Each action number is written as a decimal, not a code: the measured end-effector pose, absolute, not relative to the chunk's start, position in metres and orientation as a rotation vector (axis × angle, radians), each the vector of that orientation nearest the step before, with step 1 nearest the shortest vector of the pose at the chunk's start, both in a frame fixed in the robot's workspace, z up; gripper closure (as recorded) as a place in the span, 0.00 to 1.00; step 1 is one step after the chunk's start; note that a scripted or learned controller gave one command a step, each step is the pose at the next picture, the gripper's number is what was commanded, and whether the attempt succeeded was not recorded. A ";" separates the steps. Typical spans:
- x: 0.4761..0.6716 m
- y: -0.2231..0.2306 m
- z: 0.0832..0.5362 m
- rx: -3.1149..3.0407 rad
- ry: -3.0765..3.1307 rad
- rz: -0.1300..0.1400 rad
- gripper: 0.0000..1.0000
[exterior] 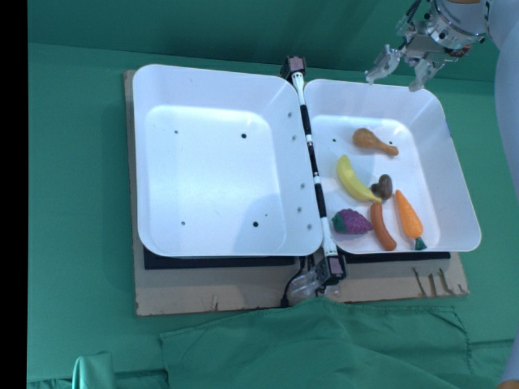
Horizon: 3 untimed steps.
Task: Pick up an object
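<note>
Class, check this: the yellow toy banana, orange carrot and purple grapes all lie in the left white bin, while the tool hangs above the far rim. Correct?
Not quite. The camera view shows the yellow toy banana, orange carrot and purple grapes in the right white bin, not the left. The tool does hang above the far rim.

Grey arm entering from the upper right, orange band above the wrist. Gripper (402, 69) pointing down and to the left, its two fingers (382, 63) spread apart with nothing between them.
</note>
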State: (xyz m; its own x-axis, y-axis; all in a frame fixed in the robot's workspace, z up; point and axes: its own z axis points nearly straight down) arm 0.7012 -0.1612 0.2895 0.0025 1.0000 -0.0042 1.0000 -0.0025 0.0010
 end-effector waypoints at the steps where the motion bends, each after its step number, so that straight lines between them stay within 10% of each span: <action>1: 0.701 -0.161 0.292 2.221 2.215 -0.002 0.00; 2: 0.698 -0.163 0.199 2.230 2.224 -0.018 0.00; 3: 0.700 -0.155 0.207 2.235 2.241 -0.009 1.00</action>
